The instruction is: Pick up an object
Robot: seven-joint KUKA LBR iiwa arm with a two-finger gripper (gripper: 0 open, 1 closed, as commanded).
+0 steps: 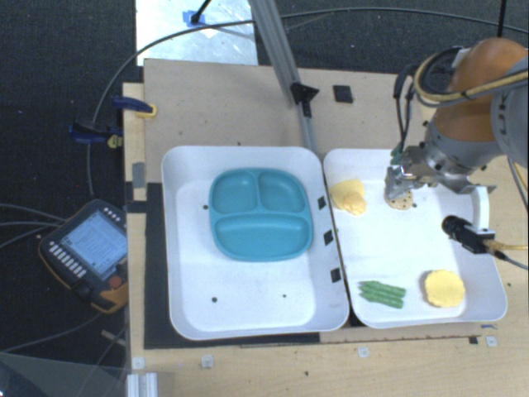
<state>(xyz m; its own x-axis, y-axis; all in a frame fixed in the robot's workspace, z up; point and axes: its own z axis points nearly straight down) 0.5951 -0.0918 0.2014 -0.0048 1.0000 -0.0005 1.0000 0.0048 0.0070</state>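
My gripper [401, 190] hangs low over the far part of the right bin [413, 246], directly above a small brown speckled cookie [402, 203] that peeks out beneath it. A pale yellow lump [349, 195] lies just to the gripper's left, near the bin's dividing edge. Green beans [382, 293] rest at the bin's near side, and a round yellow piece [444, 289] sits to their right. I cannot make out whether the cookie is gripped or only under the gripper.
The left bin [190, 288] holds a blue divided plate [260, 213]. A black fitting on the arm [463, 232] hangs over the right bin's right side. A grey pole [281, 48] slants across the bench's back. A teach pendant [87, 251] lies off the bench at left.
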